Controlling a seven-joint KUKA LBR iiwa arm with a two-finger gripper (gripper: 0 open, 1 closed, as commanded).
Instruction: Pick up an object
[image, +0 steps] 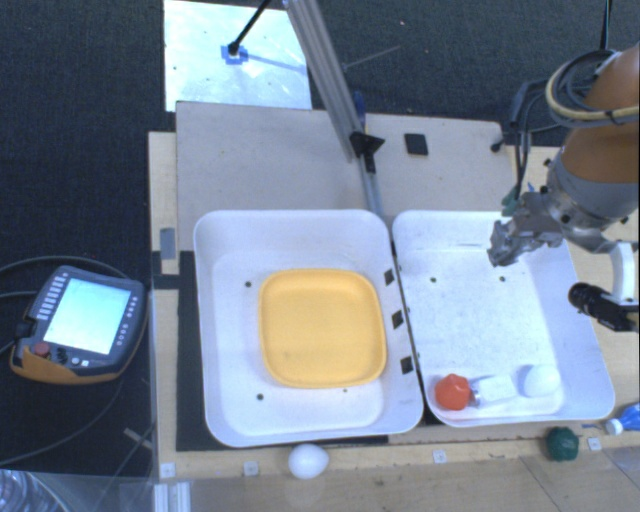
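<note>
Gripper (507, 243) above the right bin's (480, 320) far edge; finger state cannot be told. Orange ball (452, 392) lies in that bin's near-left corner, well apart from the gripper.

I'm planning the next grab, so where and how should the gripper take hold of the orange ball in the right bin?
Grip the orange ball across its middle, coming straight down. It is round and sits by the bin's near wall, with a white piece close on its right.
</note>
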